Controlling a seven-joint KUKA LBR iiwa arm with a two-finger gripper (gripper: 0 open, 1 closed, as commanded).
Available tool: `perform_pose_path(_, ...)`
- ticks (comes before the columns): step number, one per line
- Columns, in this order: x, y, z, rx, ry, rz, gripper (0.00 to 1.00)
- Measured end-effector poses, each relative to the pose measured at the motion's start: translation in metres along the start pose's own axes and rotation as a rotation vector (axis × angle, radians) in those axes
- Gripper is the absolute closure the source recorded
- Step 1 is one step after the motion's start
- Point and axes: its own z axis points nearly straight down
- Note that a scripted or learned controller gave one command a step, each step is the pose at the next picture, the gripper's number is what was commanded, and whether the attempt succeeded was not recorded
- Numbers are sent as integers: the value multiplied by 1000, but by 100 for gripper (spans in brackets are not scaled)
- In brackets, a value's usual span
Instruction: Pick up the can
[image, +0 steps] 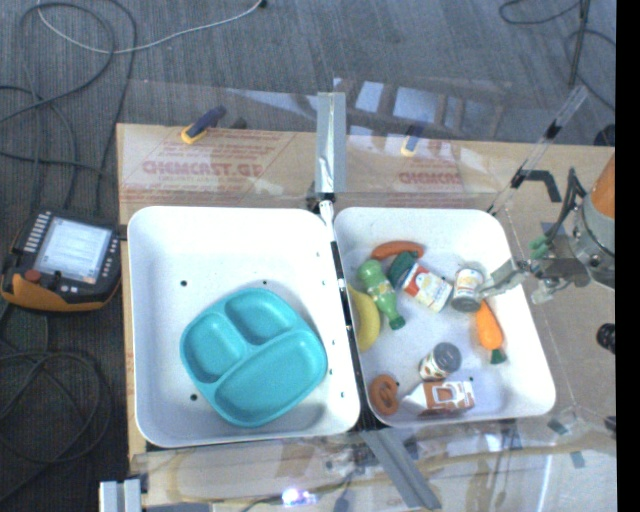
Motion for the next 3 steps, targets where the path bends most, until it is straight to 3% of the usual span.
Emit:
perform_pose_path(1,-30,61,97,0,-2,-53,0)
perform_pose_path(2,-16,85,169,-18,-6,42,0)
perform_pose_path(3,-15,86,158,-19,-5,40,100)
